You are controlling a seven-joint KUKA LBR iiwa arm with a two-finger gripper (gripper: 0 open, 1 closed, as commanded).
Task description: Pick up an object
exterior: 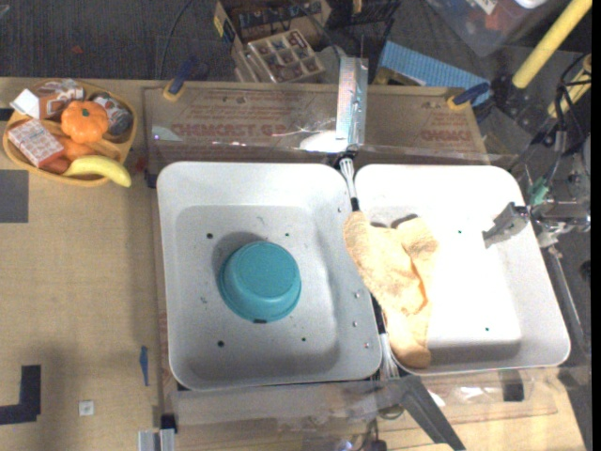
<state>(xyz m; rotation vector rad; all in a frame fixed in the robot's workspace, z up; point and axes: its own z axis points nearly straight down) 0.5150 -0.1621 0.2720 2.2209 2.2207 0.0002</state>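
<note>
Left bin [178, 205] is the landmark; well off its upper-left corner, at the bench edge, a small tray [21, 148] of toy food with an orange pumpkin [84, 120], a banana [99, 167] along its near side and a red-white box [36, 142]; inside the left bin, just left of its centre, a teal bowl [260, 280] sits upside down, apart from all the walls; beyond the bin's far rim a clear plastic sheet over cardboard [244, 125], clutter of crates behind that; touching the left bin's right rim, a crumpled yellow-orange cloth [399, 271] lies in the left part of the right bin [507, 346], draped from near the shared rim down to the near wall; a small dark mark on the bin floor just past the cloth's upper edge, can't tell what it is; far right of the left bin, over the right bin's right rim, the gripper [502, 225] hangs at the end of grey hardware, nothing seen between its fingers; how far they are parted can't be told, too small and blurred; gripper well apart from cloth and bowl.
</note>
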